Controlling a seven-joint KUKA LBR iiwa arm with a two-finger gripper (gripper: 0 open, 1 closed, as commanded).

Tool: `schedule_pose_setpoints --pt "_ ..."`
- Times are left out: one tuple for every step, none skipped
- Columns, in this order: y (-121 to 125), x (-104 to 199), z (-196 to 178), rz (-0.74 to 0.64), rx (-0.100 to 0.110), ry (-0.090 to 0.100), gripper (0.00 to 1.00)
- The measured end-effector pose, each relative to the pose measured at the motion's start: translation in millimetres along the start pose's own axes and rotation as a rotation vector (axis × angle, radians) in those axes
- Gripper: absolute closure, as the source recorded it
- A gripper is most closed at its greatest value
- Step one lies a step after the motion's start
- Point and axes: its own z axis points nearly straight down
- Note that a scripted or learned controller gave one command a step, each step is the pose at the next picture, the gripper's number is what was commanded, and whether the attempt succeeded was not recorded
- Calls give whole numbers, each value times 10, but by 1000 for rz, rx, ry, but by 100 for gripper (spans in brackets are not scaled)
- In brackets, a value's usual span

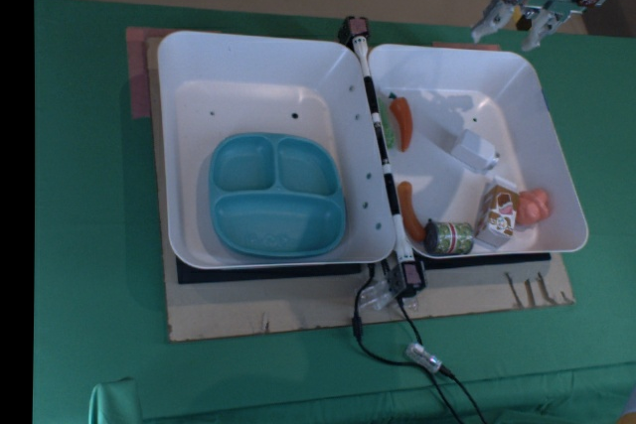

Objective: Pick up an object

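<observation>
My gripper (515, 28) hangs at the top right, above the far edge of the right bin (556, 164), its two fingers spread open with nothing between them. In the right bin lie an orange carrot (402, 122) near the divider, a white carton (473, 150) in the middle, a second orange piece (408, 211) low on the left, a dark can (449, 236) on its side, a small printed box (498, 214) and a salmon-coloured toy (535, 206) at the front right.
The left bin (189, 114) holds a teal divided plate (277, 195). A black-and-white rod (376, 134) runs between the bins. Cables (417, 353) trail from the front of the bins across the green bench cloth.
</observation>
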Motion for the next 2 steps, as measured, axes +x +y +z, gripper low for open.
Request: schedule_pose_setpoints --pt "19 -20 -201 5 -16 -7 100" --pt "18 -19 -200 5 -15 -7 0"
